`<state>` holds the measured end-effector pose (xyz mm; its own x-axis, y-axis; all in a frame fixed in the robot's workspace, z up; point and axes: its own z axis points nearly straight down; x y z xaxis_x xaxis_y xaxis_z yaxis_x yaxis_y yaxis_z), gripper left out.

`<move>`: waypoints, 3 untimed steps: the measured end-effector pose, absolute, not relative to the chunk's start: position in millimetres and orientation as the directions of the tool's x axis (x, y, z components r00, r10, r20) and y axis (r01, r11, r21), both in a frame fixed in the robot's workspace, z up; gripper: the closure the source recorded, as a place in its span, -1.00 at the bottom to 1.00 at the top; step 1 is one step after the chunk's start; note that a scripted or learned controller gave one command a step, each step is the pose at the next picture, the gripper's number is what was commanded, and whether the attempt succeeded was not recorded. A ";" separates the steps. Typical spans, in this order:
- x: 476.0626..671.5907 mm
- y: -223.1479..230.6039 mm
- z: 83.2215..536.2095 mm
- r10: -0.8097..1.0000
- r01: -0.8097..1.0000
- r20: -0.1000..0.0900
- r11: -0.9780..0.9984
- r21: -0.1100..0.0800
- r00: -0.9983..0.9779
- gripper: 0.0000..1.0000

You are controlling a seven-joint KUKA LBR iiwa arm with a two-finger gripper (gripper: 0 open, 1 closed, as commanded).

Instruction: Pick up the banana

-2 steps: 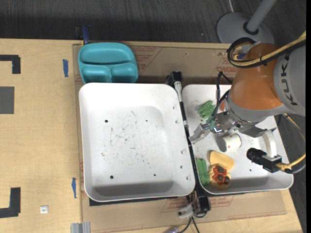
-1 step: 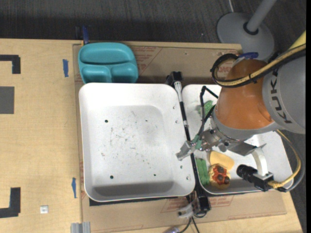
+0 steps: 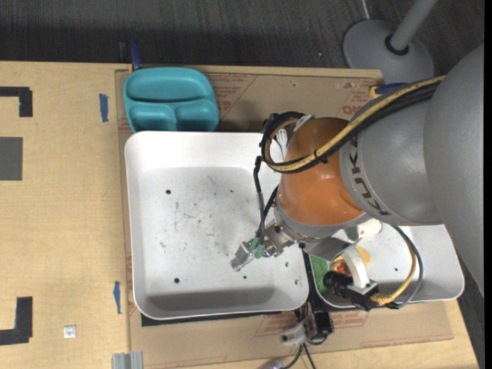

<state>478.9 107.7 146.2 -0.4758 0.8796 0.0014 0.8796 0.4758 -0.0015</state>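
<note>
The grey arm with its orange band [image 3: 319, 179] covers the seam between the two bins. My gripper [image 3: 247, 256] pokes out from under the wrist, low over the right front part of the left bin [image 3: 177, 206]. Nothing lies on the bin floor beneath it. In the right bin [image 3: 434, 271], just beneath the wrist, a yellow and white curved piece [image 3: 358, 263] looks like the banana. Most of it is hidden by the arm and cables. It lies to the right of the gripper, apart from it.
A teal divided tray [image 3: 171, 98] stands behind the left bin. A small red and green object [image 3: 338, 267] lies beside the yellowish piece in the right bin. Black and yellow cables [image 3: 384, 298] loop over that bin's front. The brown bench [image 3: 58, 206] stretches to the left.
</note>
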 end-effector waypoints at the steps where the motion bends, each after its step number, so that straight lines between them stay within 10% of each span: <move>1: 479.7 176.7 87.3 0.590 0.590 0.000 0.808 0.000 -0.808 -1.00; 2: 506.8 225.0 86.8 0.739 0.739 -0.001 0.674 0.005 -0.674 -1.00; 3: 479.1 215.2 139.4 0.944 0.944 0.000 0.330 0.001 -0.330 -1.00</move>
